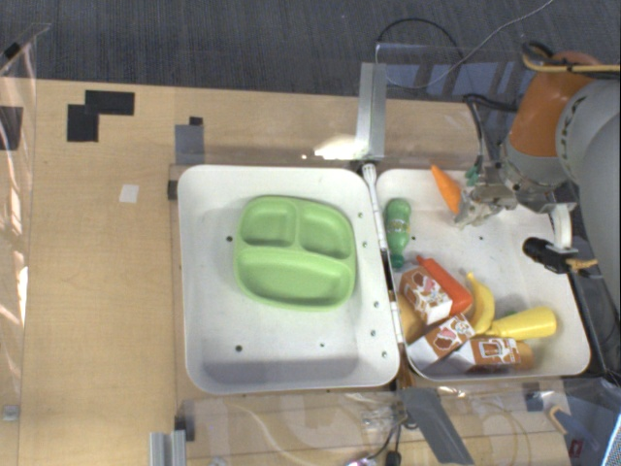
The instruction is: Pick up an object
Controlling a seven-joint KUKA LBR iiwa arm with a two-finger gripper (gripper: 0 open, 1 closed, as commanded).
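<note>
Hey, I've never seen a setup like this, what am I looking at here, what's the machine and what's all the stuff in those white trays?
One camera looks down on a bench. The grey and orange robot arm enters from the right; its gripper sits over the right bin, beside a toy carrot. That bin also holds a green bottle, a banana, a yellow bottle and small cartons. The left bin holds a green divided plate. Nothing visibly sits between the fingers.
</note>
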